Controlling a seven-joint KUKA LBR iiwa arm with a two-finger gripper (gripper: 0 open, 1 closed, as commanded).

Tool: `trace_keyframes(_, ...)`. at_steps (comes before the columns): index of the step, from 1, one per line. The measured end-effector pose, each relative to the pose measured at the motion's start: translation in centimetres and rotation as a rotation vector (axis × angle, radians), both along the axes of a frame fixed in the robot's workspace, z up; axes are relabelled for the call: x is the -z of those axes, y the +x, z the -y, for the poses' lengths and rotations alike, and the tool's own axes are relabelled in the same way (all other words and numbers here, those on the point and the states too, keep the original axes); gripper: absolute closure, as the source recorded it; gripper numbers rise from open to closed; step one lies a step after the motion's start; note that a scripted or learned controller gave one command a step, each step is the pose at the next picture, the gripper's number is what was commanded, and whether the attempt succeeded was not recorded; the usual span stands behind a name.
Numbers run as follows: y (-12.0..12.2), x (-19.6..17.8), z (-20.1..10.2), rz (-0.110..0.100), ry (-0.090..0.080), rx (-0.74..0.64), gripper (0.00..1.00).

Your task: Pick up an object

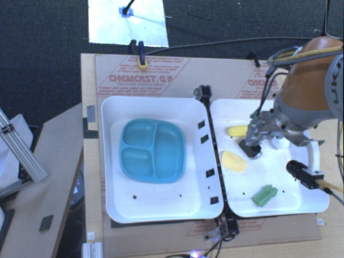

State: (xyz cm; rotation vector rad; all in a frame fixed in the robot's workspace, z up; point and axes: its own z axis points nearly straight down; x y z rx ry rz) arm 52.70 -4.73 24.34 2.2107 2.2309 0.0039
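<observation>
In the right bin (pixel 301 204) lie three loose things that could be picked up. A pale yellow oval piece (pixel 234 162) sits near the bin's left wall. A brighter yellow piece (pixel 235 130) lies further back, its right end partly hidden by the robot. A green ridged piece (pixel 264 195) rests tilted toward the front of the bin, well apart from the other two.

The pincer (pixel 251 149) is down low over the bin floor between the two yellow pieces, just beside the pale one's right end. Its dark tip faces the camera, so it cannot be told whether it is apart or together, and nothing is seen held in it. The grey arm (pixel 314 90) with its orange band reaches in from the right.

The left bin (pixel 150 200) holds a blue divided plate (pixel 153 149) lying flat near its middle. Both bins rest on a sheet printed "CHEMCAST GP" (pixel 161 74) laid over the tabletop (pixel 88 90), with a blue-and-yellow clamp (pixel 141 55) at the sheet's back edge.
</observation>
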Motion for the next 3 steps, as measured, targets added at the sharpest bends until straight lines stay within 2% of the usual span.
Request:
trace_keyframes(1, 2.5, 0.9, -4.2, 0.001, 0.0, 0.0, 1.0)
trace_keyframes(3, 5.0, 0.5, -14.9, 0.0, 0.001, -0.001, 1.0)
